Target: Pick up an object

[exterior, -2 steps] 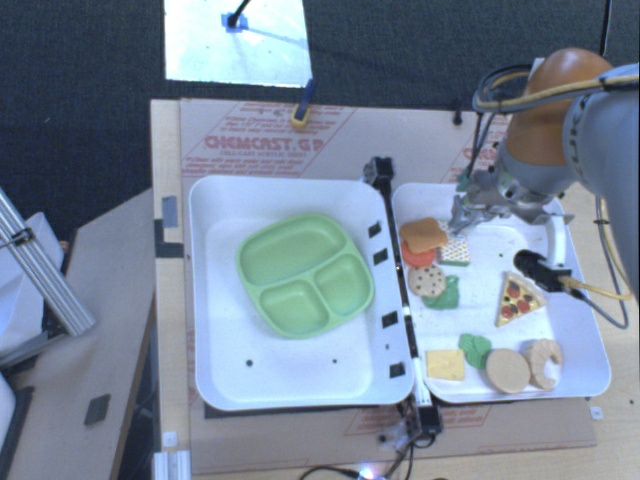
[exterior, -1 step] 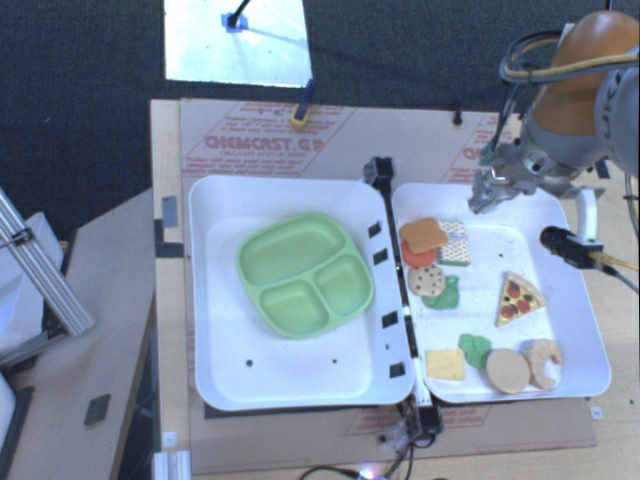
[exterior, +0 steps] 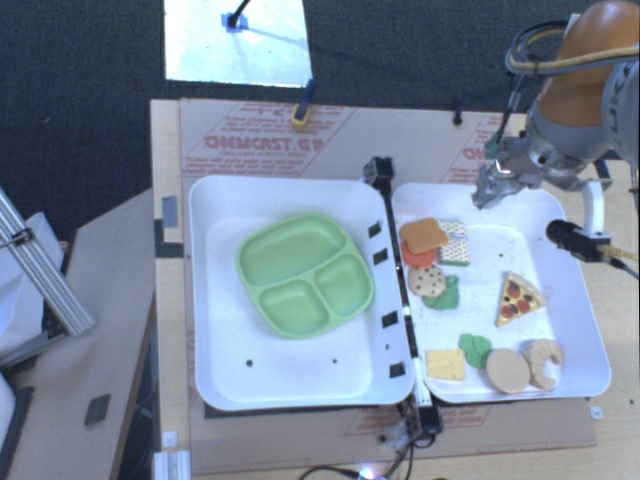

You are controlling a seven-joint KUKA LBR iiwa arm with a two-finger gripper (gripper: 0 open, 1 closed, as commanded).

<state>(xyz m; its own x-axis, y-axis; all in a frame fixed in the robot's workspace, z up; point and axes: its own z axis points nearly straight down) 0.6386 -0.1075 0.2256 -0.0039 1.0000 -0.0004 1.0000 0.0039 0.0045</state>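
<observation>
The gripper (exterior: 492, 190) is being held above the far rim of the right bin (exterior: 580, 298), its fingers' state being impossible to tell, while the pizza slice (exterior: 520, 299) is being left inside.

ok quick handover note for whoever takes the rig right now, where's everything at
Gripper: above the far edge of the right bin, nothing seen in it.
Right bin: toy food, including a pizza slice, a cookie, a yellow cheese square and a round tan disc.
Left bin: a green divided plate.
Done: nothing picked yet.
Left: lower onto one item, grasp, lift.
</observation>
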